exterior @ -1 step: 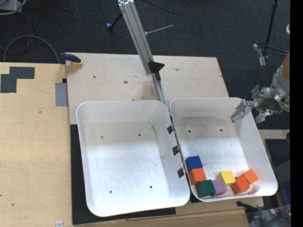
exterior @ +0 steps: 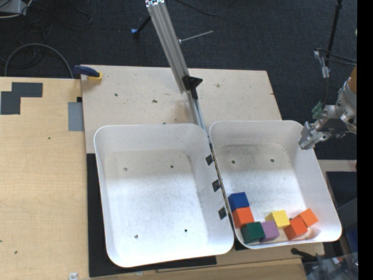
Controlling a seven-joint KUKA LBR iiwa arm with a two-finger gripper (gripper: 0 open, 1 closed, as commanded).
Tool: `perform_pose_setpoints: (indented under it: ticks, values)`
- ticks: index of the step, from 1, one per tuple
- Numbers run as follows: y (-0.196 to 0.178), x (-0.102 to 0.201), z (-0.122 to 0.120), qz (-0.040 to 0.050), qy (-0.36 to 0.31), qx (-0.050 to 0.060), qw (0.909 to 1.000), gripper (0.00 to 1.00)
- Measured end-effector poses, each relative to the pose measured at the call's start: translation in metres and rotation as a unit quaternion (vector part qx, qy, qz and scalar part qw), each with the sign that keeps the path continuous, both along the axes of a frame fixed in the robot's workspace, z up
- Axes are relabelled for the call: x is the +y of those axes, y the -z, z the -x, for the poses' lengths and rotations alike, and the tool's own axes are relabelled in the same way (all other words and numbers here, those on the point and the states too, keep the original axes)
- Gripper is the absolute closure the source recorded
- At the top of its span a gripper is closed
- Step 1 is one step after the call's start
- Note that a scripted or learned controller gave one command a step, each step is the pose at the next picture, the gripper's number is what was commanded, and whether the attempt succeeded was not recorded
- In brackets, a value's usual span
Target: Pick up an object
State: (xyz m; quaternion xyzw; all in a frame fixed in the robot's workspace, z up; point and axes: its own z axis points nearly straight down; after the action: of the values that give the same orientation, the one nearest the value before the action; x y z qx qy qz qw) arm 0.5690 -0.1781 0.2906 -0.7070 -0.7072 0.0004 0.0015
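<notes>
Several small cubes lie bunched along the near edge of the right bin (exterior: pixel 265 156): a blue cube (exterior: pixel 238 200), an orange cube (exterior: pixel 243 216), a green cube (exterior: pixel 253 232), a purple cube (exterior: pixel 270 230), a yellow cube (exterior: pixel 280 218) and two more orange cubes (exterior: pixel 296 227) (exterior: pixel 309 217). My gripper (exterior: pixel 309 137) hangs at the right bin's far right rim, well above and behind the cubes. Nothing shows between its fingers.
The left bin (exterior: pixel 151 185) sits beside the right one, divided by a rim with black clips (exterior: pixel 215 185). A slanted aluminium bar (exterior: pixel 172 48) rises from behind the bins. A blue-and-yellow clamp (exterior: pixel 87 72) rests at the bench's far left corner.
</notes>
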Motion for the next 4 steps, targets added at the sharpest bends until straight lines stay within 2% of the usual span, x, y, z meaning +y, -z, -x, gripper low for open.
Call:
perform_pose_setpoints:
  ticks: [1,2,3,4]
  values:
    - [0.013,0.048,-0.032,0.0003,-0.002,-0.001,1.0000,1.00]
    - [0.090,0.072,-0.025,-0.0007,-0.001,0.004,1.0000,1.00]
    - [0.101,0.090,-0.098,0.0010,-0.001,-0.001,1.0000,1.00]
    - [0.192,0.055,-0.061,0.0005,0.002,0.005,1.0000,1.00]
